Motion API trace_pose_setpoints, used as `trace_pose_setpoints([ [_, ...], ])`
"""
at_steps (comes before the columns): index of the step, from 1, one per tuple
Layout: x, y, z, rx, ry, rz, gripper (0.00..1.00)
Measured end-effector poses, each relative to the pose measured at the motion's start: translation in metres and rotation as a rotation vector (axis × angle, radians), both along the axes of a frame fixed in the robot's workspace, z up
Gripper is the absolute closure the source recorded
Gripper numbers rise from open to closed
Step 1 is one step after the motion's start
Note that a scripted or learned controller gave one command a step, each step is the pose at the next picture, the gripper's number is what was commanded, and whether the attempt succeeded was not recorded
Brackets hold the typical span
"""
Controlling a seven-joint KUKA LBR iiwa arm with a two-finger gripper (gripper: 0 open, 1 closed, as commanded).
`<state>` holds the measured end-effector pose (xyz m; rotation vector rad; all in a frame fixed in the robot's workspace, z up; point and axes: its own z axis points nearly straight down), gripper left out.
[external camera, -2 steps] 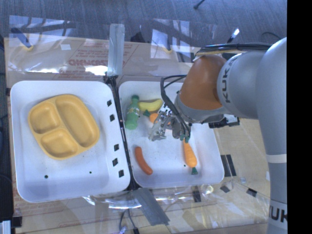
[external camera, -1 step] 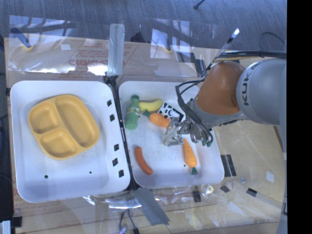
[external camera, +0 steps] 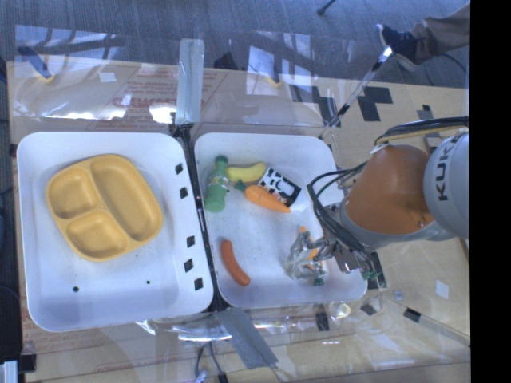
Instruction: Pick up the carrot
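Left bin (external camera: 48,294): white, shallow, with a yellow tray (external camera: 104,206) of three compartments lying toward its upper left, tilted a little. Two small dark specks on the bin floor below the tray.

Right bin (external camera: 263,294): white too, touching the left one along a dark seam. Near its upper left, a green bottle (external camera: 216,188) standing roughly on end along the bin wall. Just beside it, a banana (external camera: 247,171), curved, its left tip at the bottle. Under the banana, the carrot (external camera: 266,199), orange, slanting down to the right, green end near the bottle, pointed end against a black-and-white card (external camera: 280,185). Lower left in the same bin, a sausage (external camera: 235,262), reddish orange, lying apart from the rest.

Further right, the gripper (external camera: 306,262), low over the bin's lower right part, well apart from the carrot. Fingers pointing left and down, spread somewhat, with only white bin floor visible between them; nothing gripped. Behind it, wires and the orange band (external camera: 387,191) of the arm (external camera: 449,183), reaching in over the bin's right rim.
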<state>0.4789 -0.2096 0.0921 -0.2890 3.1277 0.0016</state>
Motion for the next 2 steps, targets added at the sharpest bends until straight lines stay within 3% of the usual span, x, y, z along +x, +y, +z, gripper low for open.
trace_pose_setpoints([
  [1, 0.031, 0.063, 0.092, -0.003, -0.006, 0.325, 1.00],
  [2, 0.007, 0.011, -0.001, 0.001, 0.002, 0.628, 1.00],
])
